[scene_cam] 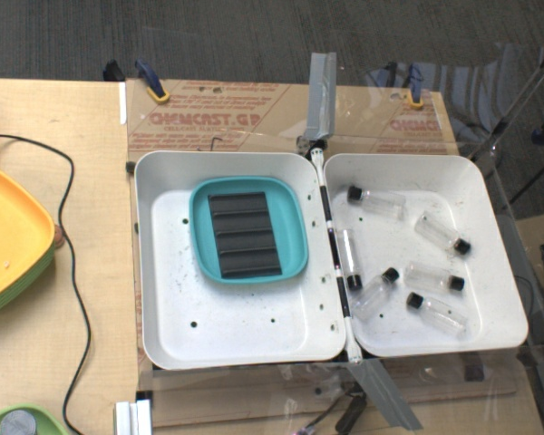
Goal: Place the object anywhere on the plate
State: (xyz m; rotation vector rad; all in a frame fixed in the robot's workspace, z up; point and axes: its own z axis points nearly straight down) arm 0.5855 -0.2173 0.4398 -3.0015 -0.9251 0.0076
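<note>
Overhead, two white bins sit side by side on the counter. The left bin carries a teal plate set toward its far edge, with a dark ribbed insert lying flat in the plate's well. The right bin carries the loose stock, clear vials with black caps scattered on their sides. One vial lies near the far-left corner, another toward the right edge, and three more sit in a loose group near the front edge. A sixth lies lengthwise against the left wall, just beside the seam between the bins.

The layout looks deliberate: supply in one bin, target in the other, so that a pick must cross the seam to count. The plate's raised rim should keep a round vial from rolling off once it is set down. The vial against the wall looks the hardest pick, since the wall crowds one side of it; those lying apart in the open look easier.

No vial is on the plate, so the task appears not yet begun. Whether the jaws are open, closed or gripping anything cannot be told from this view.
</note>
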